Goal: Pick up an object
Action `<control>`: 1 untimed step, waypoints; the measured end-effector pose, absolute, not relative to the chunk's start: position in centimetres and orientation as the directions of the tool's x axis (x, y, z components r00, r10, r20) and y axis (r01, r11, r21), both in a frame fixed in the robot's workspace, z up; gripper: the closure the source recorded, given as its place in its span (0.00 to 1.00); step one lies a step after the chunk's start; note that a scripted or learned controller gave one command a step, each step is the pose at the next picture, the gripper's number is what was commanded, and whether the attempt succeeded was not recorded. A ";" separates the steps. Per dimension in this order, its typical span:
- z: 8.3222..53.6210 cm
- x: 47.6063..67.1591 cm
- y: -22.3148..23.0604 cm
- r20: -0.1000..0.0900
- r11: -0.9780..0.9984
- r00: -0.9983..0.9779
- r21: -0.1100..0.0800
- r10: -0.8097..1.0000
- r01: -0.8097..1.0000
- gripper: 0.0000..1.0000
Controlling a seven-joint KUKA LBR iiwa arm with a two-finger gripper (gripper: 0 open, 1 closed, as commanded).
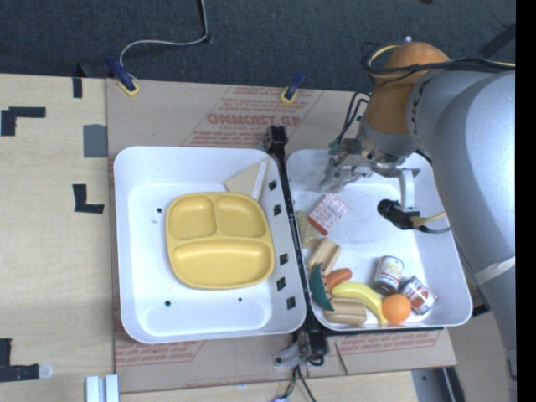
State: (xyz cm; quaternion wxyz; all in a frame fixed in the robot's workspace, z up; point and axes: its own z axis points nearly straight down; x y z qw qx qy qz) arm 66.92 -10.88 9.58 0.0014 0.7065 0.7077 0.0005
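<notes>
hand [342, 170] low in right bin [444, 249], grip state unclear, banana [358, 294] lying crosswise, long axis left-right

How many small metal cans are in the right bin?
2: a small silver metal can beside the orange ball, and a red-labelled metal can near the right white bin front corner. Others may hide under the pile.
</notes>
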 end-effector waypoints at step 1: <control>9.6 66.9 -10.9 -0.001 0.002 -0.002 0.003 1.000 1.000 0.00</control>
